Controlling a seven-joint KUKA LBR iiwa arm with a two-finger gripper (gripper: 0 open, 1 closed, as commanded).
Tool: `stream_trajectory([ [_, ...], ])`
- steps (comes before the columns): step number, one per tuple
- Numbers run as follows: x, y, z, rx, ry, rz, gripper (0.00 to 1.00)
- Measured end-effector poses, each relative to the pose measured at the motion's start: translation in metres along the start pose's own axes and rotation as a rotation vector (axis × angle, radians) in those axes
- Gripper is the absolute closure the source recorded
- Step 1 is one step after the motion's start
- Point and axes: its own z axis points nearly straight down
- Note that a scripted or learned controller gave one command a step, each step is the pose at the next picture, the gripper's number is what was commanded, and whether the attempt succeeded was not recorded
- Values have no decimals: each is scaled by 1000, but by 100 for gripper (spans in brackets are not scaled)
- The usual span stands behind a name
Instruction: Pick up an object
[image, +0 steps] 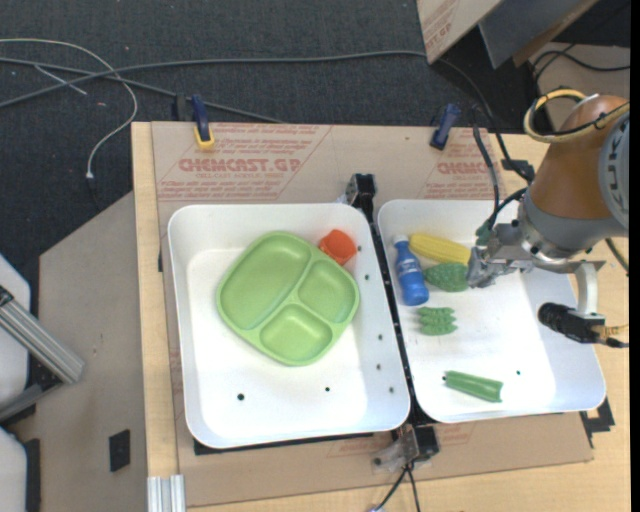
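The right bin (560, 385) holds a blue bottle (407, 272), a yellow corn cob (438, 247), a dark green lumpy piece (447, 277), a light green ridged piece (436, 320) and a green pod (473, 385). My gripper (480, 268) is low in this bin. It sits at the right end of the corn cob and the dark green piece, touching or nearly touching them. The arm's body hides the bin's far right part. In the left bin, a small orange piece (338, 245) lies beside a green divided plate (288, 297).
The left bin (200, 390) and right bin meet at a ridge with black clips at both ends. Blue clamps (203, 128) hold the cardboard sheet at the back. A black part with cables (568, 320) hangs off the arm over the right bin.
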Motion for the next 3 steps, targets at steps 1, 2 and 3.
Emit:
stream_trajectory([
  [1, -10, 4, -59, -2, -1, 0, 100],
  [2, -1, 6, -120, -3, -1, -2, 100],
  [3, 50, 13, -101, 8, 3, -4, 100],
])
